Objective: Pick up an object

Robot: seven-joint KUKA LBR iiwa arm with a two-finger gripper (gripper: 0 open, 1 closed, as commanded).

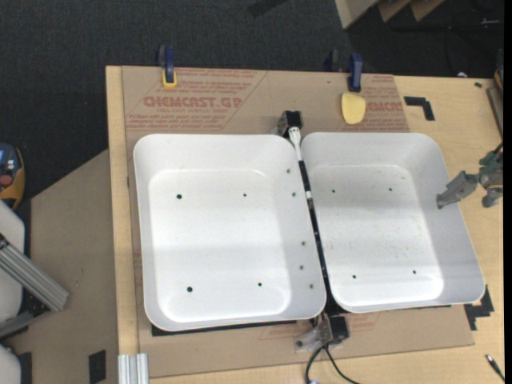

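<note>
Dark carpet all round the bench (120, 214), which is a tan board with red printed lettering along its far edge. Gripper (452, 194) sits at the right edge of the view, grey metal, tip over the right rim of the right bin (448, 214), roughly midway along that rim. Can't tell how it's set, open or closed; too small and cut off by the frame. Nothing visible in its grasp. Right bin is shallow, white, with a few small dark dots on the floor and faint speckling across the middle. No pickable object visible in either bin, so can't say where the task's object is. Left bin (160, 166) sits touching the right one along a shared middle seam, also white, four dark dots on its floor. Black clip (290, 122) at the far end of the seam, another black fitting (332, 329) with a cable at the near end. Two blue clamps (167, 57) on the bench's far edge, one near the far-left corner, one further right. Yellow pad (353, 108) lies on the board just under the right-hand clamp, beyond the right bin's far rim. Black tape marks at the bench's right corners.
</note>
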